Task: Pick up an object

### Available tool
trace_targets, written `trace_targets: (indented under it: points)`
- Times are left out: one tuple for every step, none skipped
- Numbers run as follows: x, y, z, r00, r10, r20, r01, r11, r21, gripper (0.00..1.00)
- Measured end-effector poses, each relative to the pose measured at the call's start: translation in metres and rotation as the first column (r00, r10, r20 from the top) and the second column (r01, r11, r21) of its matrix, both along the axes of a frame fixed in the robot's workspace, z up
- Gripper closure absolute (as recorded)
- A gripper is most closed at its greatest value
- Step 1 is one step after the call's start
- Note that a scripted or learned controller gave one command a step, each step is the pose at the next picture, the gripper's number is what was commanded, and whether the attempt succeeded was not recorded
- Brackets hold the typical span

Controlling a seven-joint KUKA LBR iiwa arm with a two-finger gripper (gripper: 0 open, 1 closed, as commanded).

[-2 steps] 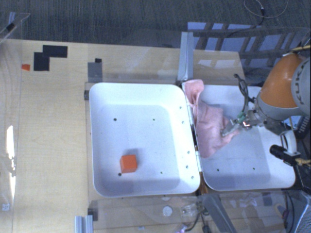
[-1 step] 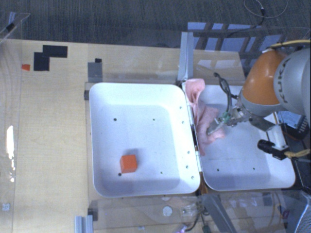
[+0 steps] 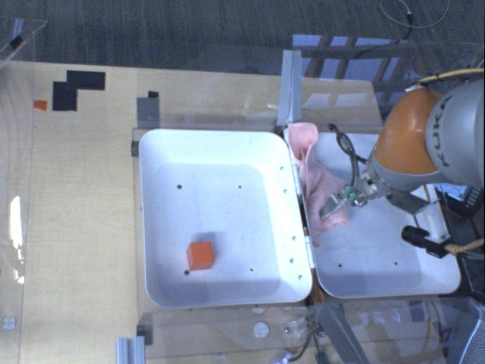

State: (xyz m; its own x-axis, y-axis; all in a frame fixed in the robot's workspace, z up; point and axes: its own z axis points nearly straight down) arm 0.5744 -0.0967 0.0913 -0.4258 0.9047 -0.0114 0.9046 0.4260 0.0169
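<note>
A pink cloth (image 3: 313, 171) lies crumpled along the left wall of the right white bin (image 3: 394, 275), with its upper end draped over the rim near the divider. My gripper (image 3: 334, 205) is low over the cloth's lower right part, touching or just above it. The grey arm with its orange band (image 3: 405, 139) reaches in from the right. A small orange cube (image 3: 201, 255) sits alone on the floor of the left white bin (image 3: 220, 165), near its front left.
Black blocks (image 3: 76, 88) and a small orange piece (image 3: 39, 105) rest on the wooden bench at the far left. A metal frame (image 3: 292, 89) stands behind the bins. Clamps hold the bins at their corners.
</note>
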Motion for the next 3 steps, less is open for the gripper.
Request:
trace_targets:
  points:
    - [0.003, 0.001, 0.012, 1.0, 0.002, 0.008, -0.002, 1.0, 0.001, 1.0]
    - [0.004, 0.001, 0.012, 1.0, 0.002, 0.008, -0.002, 1.0, 0.001, 0.0]
    - [-0.016, -0.013, 0.0, 1.0, 0.004, -0.002, -0.004, 1.0, 0.002, 0.0]
